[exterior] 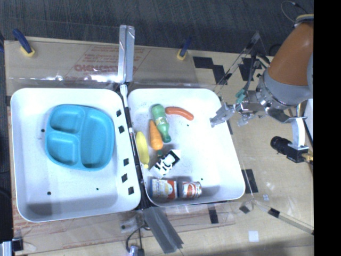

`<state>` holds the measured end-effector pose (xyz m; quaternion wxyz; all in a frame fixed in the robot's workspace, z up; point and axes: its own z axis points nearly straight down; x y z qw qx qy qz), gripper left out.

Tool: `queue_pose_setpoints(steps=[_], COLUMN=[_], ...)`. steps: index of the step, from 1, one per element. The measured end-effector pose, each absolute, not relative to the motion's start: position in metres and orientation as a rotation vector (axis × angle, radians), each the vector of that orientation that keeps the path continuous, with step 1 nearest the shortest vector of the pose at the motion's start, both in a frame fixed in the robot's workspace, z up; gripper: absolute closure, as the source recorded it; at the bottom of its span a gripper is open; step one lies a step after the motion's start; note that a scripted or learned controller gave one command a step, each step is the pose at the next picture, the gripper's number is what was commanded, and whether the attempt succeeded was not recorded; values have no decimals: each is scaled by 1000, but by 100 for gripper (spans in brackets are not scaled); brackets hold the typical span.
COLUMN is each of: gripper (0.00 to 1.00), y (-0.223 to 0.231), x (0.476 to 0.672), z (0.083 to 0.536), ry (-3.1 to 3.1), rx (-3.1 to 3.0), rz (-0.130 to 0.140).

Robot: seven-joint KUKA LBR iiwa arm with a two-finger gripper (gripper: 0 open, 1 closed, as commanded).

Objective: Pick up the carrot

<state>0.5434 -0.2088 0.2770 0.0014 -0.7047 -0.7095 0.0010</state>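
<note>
The carrot (pixel 155 136) is a short orange piece lying in the right bin (pixel 226 159), left of the middle. It lies between a green bottle (pixel 160 121) and a yellow banana (pixel 142 147), touching both. My gripper (pixel 230 116) hangs over the right bin's right rim, well to the right of the carrot. It is open, and nothing is between its fingers.
An orange-red sausage (pixel 179 112) lies at the back of the right bin. A black-and-white packet (pixel 167 161) and a lying labelled bottle (pixel 176 189) sit toward the front. The left bin (pixel 26 185) holds a blue divided plate (pixel 80 136).
</note>
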Motion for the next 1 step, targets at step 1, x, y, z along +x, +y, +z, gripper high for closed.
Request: queue_pose_setpoints(steps=[1], gripper=[0], y=[-144], x=[565], z=[216], ry=[-2374], rx=[-2052], rz=[4])
